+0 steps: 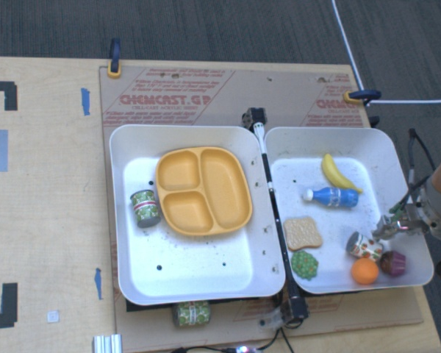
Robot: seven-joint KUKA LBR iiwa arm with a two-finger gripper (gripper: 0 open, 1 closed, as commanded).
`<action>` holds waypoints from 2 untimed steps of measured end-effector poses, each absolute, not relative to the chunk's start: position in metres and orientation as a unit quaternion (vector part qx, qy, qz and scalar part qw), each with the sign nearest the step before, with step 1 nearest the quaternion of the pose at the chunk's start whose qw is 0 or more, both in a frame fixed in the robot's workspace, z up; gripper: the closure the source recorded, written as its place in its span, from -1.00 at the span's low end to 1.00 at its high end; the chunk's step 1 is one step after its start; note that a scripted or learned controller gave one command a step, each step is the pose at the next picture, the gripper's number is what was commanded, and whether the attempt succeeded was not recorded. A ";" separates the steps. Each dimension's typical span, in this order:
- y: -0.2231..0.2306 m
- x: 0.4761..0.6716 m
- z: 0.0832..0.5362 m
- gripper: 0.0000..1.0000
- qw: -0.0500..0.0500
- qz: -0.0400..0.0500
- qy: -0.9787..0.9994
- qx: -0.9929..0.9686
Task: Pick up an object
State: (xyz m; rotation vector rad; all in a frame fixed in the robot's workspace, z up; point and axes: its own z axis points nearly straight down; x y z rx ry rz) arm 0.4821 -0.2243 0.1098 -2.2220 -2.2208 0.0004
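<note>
Gripper (388, 226) is down at the right rim of the right bin (382, 140), honestly can't tell what it's doing, too small and blurry there. Right below it sits a little can (365, 247), with a purple thing (394, 263) and an orange (364, 271) just beside that. Same bin also has a banana (336, 173), a blue bottle (333, 196), a slice of toast (303, 233) and something green (305, 264). Left bin (132, 142) holds a yellow divided plate (203, 190) and a small can (144, 207) touching its left edge. Another can (192, 313) lies on the counter (44, 197) just in front of that bin.
</note>
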 end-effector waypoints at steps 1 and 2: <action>-0.127 0.537 0.166 1.00 0.000 -0.001 -0.708 -0.706; -0.176 0.506 0.159 1.00 0.000 0.000 -0.707 -0.707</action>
